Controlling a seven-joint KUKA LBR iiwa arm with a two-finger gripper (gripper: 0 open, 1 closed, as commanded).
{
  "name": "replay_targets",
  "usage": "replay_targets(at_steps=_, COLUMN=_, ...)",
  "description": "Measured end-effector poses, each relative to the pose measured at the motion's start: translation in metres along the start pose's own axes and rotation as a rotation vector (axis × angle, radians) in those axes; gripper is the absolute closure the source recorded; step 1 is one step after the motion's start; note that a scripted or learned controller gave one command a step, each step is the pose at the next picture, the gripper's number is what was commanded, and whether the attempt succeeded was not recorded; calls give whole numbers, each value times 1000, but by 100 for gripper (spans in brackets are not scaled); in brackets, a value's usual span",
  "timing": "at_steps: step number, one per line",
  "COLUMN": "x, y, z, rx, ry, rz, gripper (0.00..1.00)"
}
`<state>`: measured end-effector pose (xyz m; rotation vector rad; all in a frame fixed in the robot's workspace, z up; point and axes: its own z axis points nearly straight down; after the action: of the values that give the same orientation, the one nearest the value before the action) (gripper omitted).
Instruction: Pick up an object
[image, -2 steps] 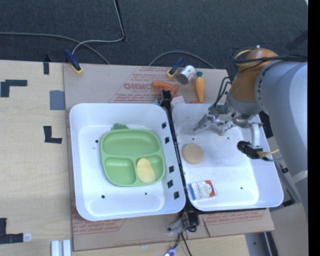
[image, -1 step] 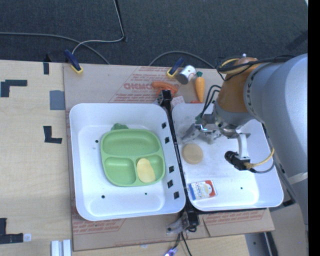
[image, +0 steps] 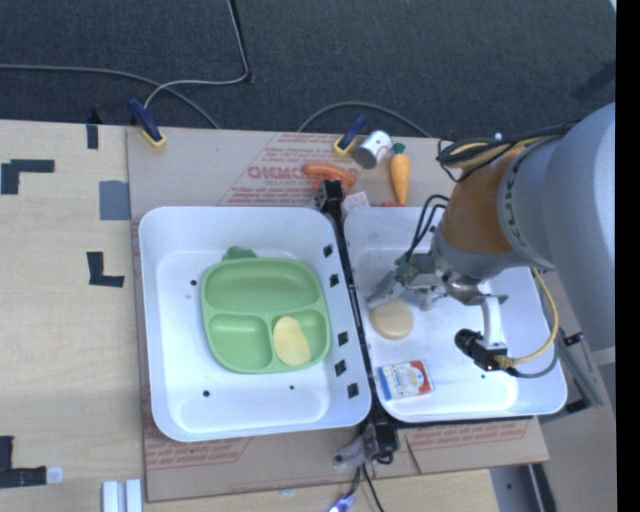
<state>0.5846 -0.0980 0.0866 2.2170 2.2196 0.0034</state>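
- Grey and large, the arm (image: 560, 200) with its orange band is closest to my camera, and it covers much of the right bin (image: 520, 400).
- Now from left to right: the left bin (image: 160, 250) holds a green divided plate (image: 265, 290), and a yellow piece of food (image: 291, 341) lies in the lower right compartment of this plate.
- On the cardboard behind the bins I see a small orange carrot toy (image: 399, 176) and a white small cup-like thing (image: 376, 148). Both are outside the bins and well apart from the tool.
- In the right bin a round beige piece (image: 392, 321), like a small bun or cookie, lies near the divider, and a flat white packet with red print (image: 405, 379) lies closer to the front wall.
- My gripper (image: 400, 290) is low in the right bin, just above the beige piece as the view shows it. I cannot tell whether the pincer is apart or together, because the wrist hides this part.
- The beige piece seems to rest on the bin floor, not lifted. I cannot see it between any part of the tool, so I do not count it as held.
- My judgement: the approach is done, but the grasp and the lifting are left. Nothing is picked up yet, as far as I can see.
- I take the beige piece as the likely target, since it is nearest to the tool.
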Motion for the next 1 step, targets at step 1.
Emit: replay_targets(at_steps=1, x=-1, y=-17, z=0, rx=-3, ry=-1, rz=-1, gripper=0)
